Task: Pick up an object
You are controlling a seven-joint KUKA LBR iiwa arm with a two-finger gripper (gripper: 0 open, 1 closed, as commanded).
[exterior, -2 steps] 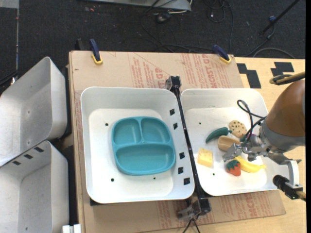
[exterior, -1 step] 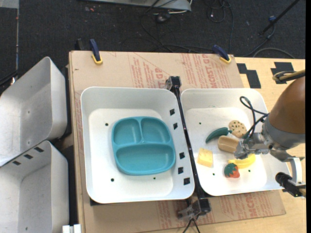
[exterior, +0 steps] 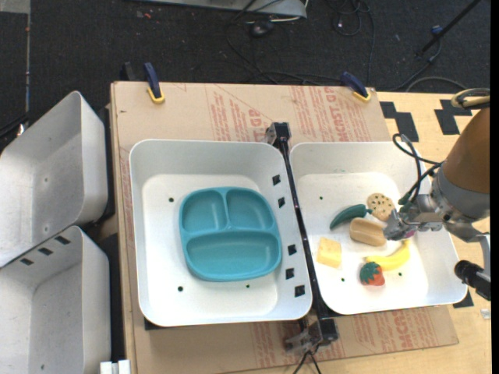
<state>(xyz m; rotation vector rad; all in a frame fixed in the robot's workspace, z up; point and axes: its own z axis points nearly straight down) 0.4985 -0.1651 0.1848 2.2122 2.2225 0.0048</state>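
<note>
Camera view, from above at a slant. The grey arm with the orange band is reaching in from the right over the right-hand shallow white bin. Its two-finger gripper is sitting low among the toys, just beside the right end of the tan bread-roll-shaped plastic piece. Whether the fingers are spread or pressed together I cannot tell; nothing is visibly sitting between them.

Judging the step: the arm is working at the grasp stage, with the roll as the likeliest target, no lift yet. The next move probably calls for closing squarely on the roll without nudging its neighbours, then rising straight.

Neighbours are crowding it: a dark green pepper-shaped toy touching the roll's upper left, a round brown speckled cookie just above, a yellow banana toy just below the gripper, a red strawberry toy with a green top touching the banana's left end, and a pale yellow cheese wedge lying apart to the left.

The left-hand white bin is holding a teal three-compartment plastic plate. Both bins are resting on a cardboard sheet clipped with blue-and-yellow clamps. Two more white tubs are standing off to the left; black floor and loose cables are lying beyond.
</note>
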